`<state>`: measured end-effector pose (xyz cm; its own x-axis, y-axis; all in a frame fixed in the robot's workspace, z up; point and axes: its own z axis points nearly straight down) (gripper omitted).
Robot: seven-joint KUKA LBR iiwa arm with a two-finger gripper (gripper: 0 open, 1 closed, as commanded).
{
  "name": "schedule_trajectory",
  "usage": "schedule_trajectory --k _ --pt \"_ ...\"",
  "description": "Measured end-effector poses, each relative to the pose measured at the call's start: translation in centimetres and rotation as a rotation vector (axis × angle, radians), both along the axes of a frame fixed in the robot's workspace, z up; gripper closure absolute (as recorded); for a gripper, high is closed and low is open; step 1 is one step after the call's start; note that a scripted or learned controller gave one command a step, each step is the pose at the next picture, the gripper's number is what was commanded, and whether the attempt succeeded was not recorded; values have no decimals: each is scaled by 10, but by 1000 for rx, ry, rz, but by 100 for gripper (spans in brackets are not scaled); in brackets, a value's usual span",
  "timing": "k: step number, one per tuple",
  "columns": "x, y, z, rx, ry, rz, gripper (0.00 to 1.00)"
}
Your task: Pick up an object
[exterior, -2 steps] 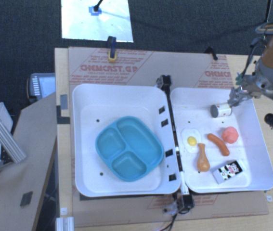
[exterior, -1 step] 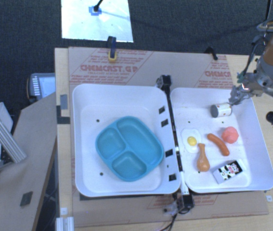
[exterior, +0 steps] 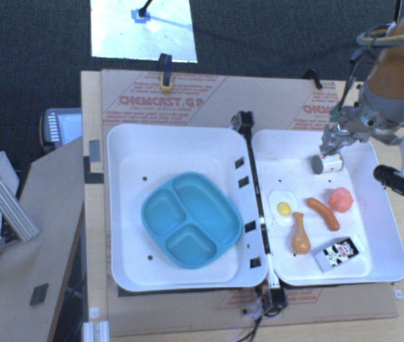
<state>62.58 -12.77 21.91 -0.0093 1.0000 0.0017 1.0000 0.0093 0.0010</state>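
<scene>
The right bin (exterior: 383, 258) holds several small things: a fried egg toy (exterior: 283, 207), an orange sausage (exterior: 323, 213), a pink ball (exterior: 341, 199), a tan drumstick (exterior: 300, 235), a black-and-white carton (exterior: 338, 254) and a small grey-and-white cylinder (exterior: 326, 164). My gripper (exterior: 330, 143) hangs over the bin's far part, right above the cylinder. Its fingertips point down at it and nothing is seen held between them.
The left bin (exterior: 127, 191) carries a blue divided plate (exterior: 191, 219). A black clip-lined divider (exterior: 251, 191) runs between the bins. Cardboard (exterior: 187, 98) lies under both. A yellow clamp (exterior: 166, 73) stands at the back.
</scene>
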Motion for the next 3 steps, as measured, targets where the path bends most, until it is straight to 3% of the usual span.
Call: schedule_trajectory --k 3 --pt "-16 139 0 0 0 0 100"
